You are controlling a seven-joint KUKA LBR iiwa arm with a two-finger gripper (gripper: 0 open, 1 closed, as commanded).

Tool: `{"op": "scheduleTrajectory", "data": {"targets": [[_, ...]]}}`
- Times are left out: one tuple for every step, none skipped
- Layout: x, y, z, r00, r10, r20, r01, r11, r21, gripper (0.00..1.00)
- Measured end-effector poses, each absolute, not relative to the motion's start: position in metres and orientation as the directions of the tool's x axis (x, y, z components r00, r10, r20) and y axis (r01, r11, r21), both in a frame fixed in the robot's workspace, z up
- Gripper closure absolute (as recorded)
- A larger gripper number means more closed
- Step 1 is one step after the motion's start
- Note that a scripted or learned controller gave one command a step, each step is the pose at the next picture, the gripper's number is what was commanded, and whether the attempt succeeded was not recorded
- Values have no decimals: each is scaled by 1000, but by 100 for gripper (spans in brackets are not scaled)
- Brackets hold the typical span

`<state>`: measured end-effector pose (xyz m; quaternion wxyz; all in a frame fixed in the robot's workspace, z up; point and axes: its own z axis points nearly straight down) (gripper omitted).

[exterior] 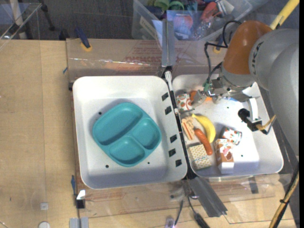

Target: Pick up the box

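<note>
Several small food items lie in the right bin (266, 158). A white and red box (224, 153) lies near the front, with a smaller patterned carton (232, 137) just behind it. A tan cracker-like box (200, 156) rests by the front left wall, and a small red and white box (183, 101) sits at the back left. My gripper (206, 92) hangs low at the back of the right bin, just right of that small box and above a small orange item (193, 95). The arm's orange band (242, 46) rises behind it.
A yellow banana (207, 126) and an orange hot dog (203, 140) lie mid-bin on a striped packet (189, 127). The left bin (85, 170) holds a teal divided plate (125, 134). A clear tub of toys (190, 8) stands behind the bins.
</note>
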<state>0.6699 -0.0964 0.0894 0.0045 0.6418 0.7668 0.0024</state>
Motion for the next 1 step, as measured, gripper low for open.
{"op": "scheduleTrajectory", "data": {"targets": [[670,-96,89,-176,984,-4,984,176,10,0]]}}
